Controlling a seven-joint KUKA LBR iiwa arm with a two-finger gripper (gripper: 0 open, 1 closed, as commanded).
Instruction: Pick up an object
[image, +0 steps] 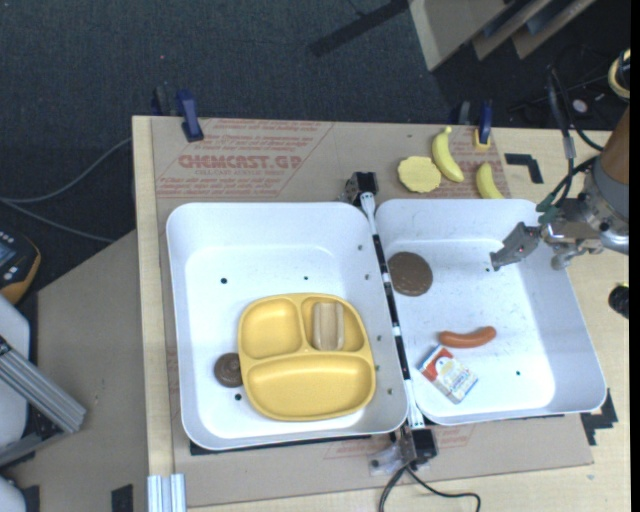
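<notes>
My tool hung released and empty above the right bin, nothing lifted yet, the sausage lying below it untouched.

The arm is running off the right edge of the frame. A brown disc is lying partly hidden under the yellow tray, lower left. The packet print is reading too small.

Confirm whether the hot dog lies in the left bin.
No, the hot dog lies in the right bin, beside a small packet.
</notes>
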